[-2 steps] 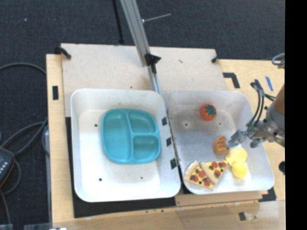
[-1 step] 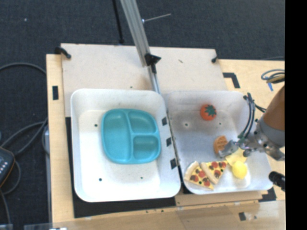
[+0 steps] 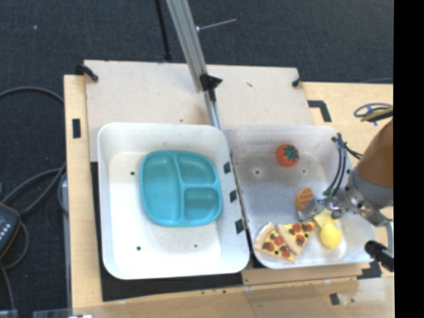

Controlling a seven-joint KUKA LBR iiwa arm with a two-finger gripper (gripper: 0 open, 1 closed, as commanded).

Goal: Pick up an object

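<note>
Your arm (image 3: 376,167) comes in from the right edge, orange band showing, wrist bent down over the right bin (image 3: 265,144). Gripper (image 3: 322,211) sits low at the bin's near right area; you can't tell from this angle how it's set, too small and cluttered. It's right in among the toys: the lemon (image 3: 330,234) lies just below it, touching or nearly so; the small orange-brown piece (image 3: 305,198) is just to its left. Two pizza slices (image 3: 286,238) lie near the front wall, left of the lemon. Tomato (image 3: 287,155) sits apart, further back in the same bin. Nothing visibly lifted. Left bin (image 3: 119,177) holds a teal divided plate (image 3: 180,187), flat, roughly centered, well apart from the gripper.
</note>
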